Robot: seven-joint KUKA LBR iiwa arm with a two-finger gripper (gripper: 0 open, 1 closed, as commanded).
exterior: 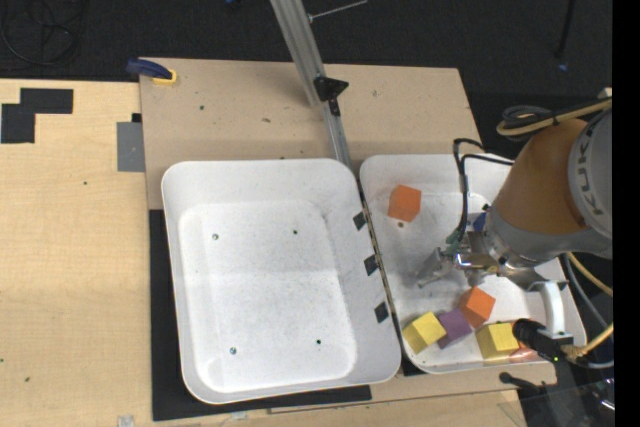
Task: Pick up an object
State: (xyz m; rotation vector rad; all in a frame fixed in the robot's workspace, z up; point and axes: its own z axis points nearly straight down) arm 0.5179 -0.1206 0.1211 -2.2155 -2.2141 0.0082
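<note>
Dark floor behind, two white bins on bench; gripper (432, 273) w/ fingers spread is seen low in right bin (440, 185), near orange block (480, 304), judged light, stiff, best pinched across flat sides.

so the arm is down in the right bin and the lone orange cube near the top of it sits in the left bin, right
Not quite. The lone orange cube sits in the right bin, the same one the arm is down in, not the left bin. The camera view shows the cube just right of the divide between the two bins, apart from the cluster of blocks nearer the front edge.
</note>
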